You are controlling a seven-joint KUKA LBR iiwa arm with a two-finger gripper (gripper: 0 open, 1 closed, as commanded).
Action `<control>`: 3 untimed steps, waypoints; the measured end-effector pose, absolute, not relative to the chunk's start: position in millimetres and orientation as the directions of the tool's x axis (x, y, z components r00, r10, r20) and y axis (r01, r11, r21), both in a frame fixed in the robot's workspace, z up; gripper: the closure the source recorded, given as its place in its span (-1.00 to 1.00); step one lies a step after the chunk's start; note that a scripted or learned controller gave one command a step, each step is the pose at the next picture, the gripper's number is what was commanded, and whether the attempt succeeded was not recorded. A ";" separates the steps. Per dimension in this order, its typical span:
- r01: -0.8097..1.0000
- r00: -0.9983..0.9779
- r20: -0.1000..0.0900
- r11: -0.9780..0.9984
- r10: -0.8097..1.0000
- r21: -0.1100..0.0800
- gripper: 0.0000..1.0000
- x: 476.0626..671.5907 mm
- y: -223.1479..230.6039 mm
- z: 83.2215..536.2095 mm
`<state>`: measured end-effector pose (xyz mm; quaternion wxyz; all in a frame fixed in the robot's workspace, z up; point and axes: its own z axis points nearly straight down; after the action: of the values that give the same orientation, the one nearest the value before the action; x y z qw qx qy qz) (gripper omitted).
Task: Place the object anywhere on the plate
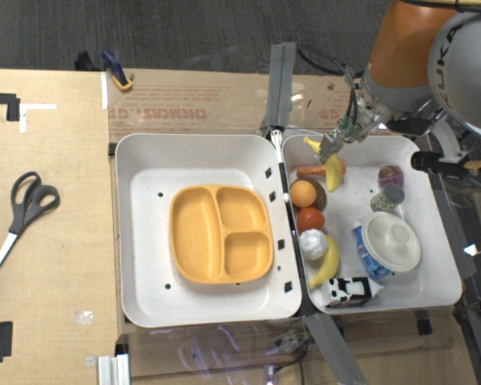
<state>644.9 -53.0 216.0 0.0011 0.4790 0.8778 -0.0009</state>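
An orange-yellow plate (pixel 194 229) with three compartments lies in the middle of the left bin (pixel 144 239), with nothing on it. My gripper (pixel 334 146) hangs over the far left corner of the right bin (pixel 433 283). A yellow, banana-like toy (pixel 334 175) sits between its fingers, one end poking out to the left and the thicker end hanging below. The toy is above an orange ball (pixel 303 192) and a thin orange-red stick (pixel 307 170).
The right bin also holds a red ball (pixel 309 219), a white ball (pixel 312 243), a banana (pixel 329 265), a black-and-white toy (pixel 349 292), a white lid (pixel 393 239) on a blue cup and a purple-topped jar (pixel 390 176). Scissors (pixel 22 207) lie on the bench at left.
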 end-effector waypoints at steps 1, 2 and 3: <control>0.841 -0.541 -0.003 0.541 0.841 0.000 -1.00 644.9 -53.0 216.1; 0.840 -0.542 -0.005 0.542 0.840 0.001 1.00 645.8 -53.3 225.4; 0.840 -0.542 -0.005 0.542 0.840 0.000 -1.00 645.7 -53.2 225.3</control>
<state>645.7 -53.2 225.3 0.0024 0.4783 0.8782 -0.0011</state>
